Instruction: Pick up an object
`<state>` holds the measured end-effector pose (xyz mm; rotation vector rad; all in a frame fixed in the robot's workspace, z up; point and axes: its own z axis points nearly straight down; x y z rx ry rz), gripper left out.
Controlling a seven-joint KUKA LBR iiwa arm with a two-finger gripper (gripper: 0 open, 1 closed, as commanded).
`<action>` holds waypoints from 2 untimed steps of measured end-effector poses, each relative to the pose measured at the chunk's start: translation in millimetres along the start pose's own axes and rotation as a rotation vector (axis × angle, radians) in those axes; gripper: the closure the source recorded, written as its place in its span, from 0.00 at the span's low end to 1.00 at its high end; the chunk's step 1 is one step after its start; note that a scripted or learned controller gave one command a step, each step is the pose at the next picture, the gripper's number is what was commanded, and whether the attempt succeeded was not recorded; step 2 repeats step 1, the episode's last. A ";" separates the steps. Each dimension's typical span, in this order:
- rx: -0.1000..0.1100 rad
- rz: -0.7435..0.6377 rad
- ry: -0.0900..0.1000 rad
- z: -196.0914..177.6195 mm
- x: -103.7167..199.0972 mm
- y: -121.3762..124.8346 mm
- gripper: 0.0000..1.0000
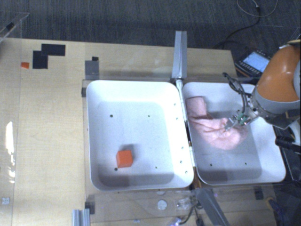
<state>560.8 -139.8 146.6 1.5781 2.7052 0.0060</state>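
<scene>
A pale pink cloth (214,126) lies crumpled in the right bin (235,173), spread from the bin's left wall toward its middle, with one end rolled up into a thicker lump near the far left corner. A small orange block (124,158) rests flat on the floor of the left bin (131,98), near its front edge, left of centre

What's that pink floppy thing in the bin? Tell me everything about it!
The pink floppy thing looks like soft, crumpled cloth, pale pink, with a thicker folded lump at its upper left end. It lies spread flat on the floor of the right white bin, near the wall between both bins. The claw is at its right edge.
</scene>
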 end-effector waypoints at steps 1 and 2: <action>-0.002 -0.069 -0.001 -76.8 22.3 80.7 1.00; -0.002 -0.069 -0.001 -76.8 22.3 80.7 1.00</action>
